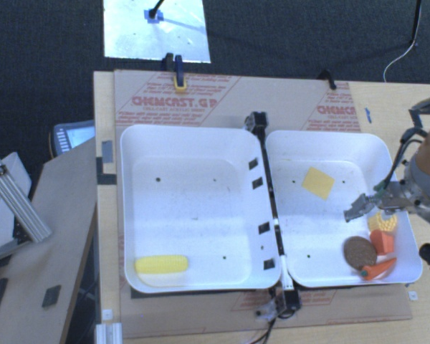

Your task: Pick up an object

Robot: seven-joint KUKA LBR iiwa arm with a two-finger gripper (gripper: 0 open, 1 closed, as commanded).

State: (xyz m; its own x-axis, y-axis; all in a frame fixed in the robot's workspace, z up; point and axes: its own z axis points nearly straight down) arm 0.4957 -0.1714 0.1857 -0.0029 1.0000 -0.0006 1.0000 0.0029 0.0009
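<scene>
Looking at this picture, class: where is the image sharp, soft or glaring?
In the camera view, the left bin and right bin are evenly lit, without harsh glare; the yellow square reads crisply; the gripper looks slightly blurred; the silver sheet up top shines pale.

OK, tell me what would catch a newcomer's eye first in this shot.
The robot's hand reaches in from the right, hovering over the right bin just above a cluster of toy food in its near right corner: a brown disc, orange pieces and a carrot. A yellow square lies mid-bin; a corn cob sits alone in the left bin.
</scene>
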